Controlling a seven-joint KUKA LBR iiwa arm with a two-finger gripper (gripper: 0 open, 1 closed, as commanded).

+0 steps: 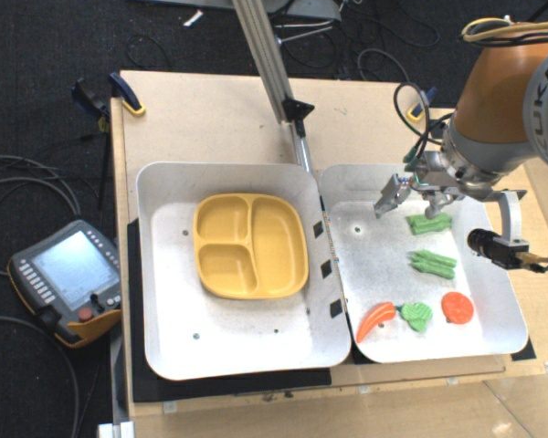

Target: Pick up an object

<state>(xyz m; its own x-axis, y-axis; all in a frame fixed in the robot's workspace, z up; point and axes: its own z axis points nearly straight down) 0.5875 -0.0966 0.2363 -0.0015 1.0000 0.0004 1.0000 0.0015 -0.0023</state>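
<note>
In the right bin point(493, 336) lie several toy foods: a green piece point(429, 224) at the back, a bundle of green beans point(434, 263) in the middle, and along the front an orange carrot point(376, 318), a small green leafy piece point(416, 315) and a red tomato point(457, 307). My gripper point(409, 206) hangs over the back of this bin, open, its fingers spread. One fingertip point(384, 205) is over bare bin floor, and the other is just above the back green piece. Nothing is between the fingers.
The left bin point(164, 245) holds a yellow divided plate point(251, 245). A slanted metal pole point(269, 53) rises behind the wall between the bins. A teach pendant point(64, 281) lies off the bench to the left.
</note>
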